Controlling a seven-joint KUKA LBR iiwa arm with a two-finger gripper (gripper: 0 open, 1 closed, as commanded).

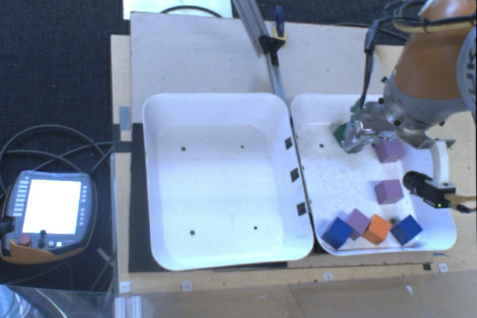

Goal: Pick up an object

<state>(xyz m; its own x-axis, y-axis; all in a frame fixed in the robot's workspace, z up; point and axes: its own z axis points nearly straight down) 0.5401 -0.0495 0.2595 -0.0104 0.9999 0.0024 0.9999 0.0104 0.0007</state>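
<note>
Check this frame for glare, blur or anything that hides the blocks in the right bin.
Camera view: even, bright lighting; the left bin and right bin are near washed-out white, with only faint shadows. The blocks along the near edge, like the orange block, read sharp. The arm overhangs the far part of the right bin, and the hand is slightly soft.

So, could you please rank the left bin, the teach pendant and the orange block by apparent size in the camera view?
1. left bin
2. teach pendant, clearly smaller
3. orange block, by far the smallest
</note>
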